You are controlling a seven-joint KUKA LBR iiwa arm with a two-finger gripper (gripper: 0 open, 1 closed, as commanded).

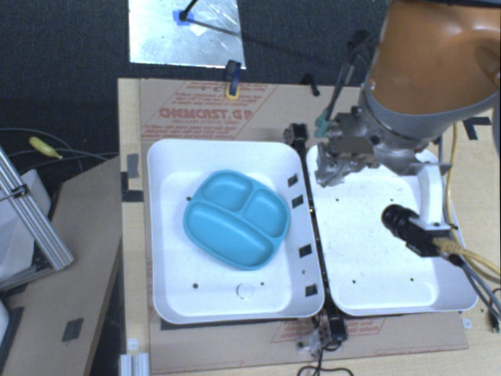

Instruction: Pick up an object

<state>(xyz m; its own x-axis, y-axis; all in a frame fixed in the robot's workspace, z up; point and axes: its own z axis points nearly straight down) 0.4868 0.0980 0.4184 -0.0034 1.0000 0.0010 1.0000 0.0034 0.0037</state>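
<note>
A light blue divided plate lies flat in the middle of the left white bin, tilted a little on the diagonal. My gripper hangs over the far left corner of the right white bin, close to the wall between the two bins. It is to the right of the plate and apart from it. The big orange and grey wrist above it hides the far part of the right bin.
A small clear round thing rests near the front wall of the left bin. Both bins stand on a cardboard sheet. A shiny foil sheet lies beyond it, and a metal frame stands at the left.
</note>
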